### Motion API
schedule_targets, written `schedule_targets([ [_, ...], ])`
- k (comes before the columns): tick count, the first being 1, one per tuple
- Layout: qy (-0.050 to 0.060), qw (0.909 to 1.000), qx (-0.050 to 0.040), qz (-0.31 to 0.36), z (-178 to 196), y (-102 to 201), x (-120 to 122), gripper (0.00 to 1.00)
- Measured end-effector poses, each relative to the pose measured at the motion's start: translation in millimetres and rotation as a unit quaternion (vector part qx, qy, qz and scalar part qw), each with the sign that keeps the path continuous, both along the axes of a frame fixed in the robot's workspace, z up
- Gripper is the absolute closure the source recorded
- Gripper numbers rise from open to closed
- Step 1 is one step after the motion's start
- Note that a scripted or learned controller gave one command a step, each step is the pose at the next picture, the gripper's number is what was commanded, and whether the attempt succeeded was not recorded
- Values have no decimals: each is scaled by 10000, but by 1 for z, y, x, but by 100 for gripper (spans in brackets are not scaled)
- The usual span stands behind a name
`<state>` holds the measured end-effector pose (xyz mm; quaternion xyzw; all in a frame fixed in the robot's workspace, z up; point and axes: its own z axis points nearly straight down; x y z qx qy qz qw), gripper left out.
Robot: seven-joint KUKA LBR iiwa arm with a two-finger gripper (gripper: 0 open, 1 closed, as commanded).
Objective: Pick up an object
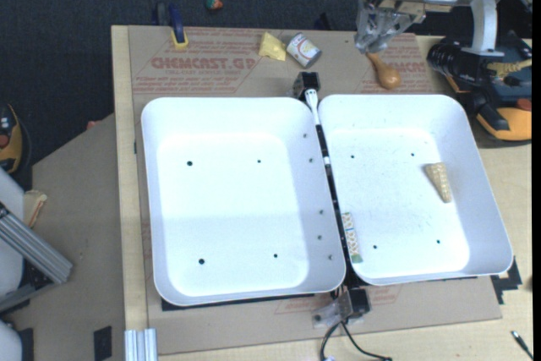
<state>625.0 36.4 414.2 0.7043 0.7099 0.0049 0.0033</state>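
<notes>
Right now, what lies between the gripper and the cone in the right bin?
In the camera view, between the gripper and cone: a brown pear-shaped object, the right bin's rim, then bare white floor.

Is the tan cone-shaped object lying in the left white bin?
No, the tan cone-shaped object lies in the right white bin, near its right wall.

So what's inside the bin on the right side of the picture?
One small tan cone-shaped object lies in the right bin, near its right wall, on the speckled floor. The dark divider covers the bin's left rim.
</notes>
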Motion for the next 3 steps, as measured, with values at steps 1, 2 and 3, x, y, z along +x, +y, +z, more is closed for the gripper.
schedule_targets([
  [1, 101, 9999, -12, -25, -89, 23, 25, 100],
  [2, 71, 10000, 1, 12, -134, 131, 41, 100],
  [3, 60, 10000, -14, -61, -86, 79, 9, 100],
])
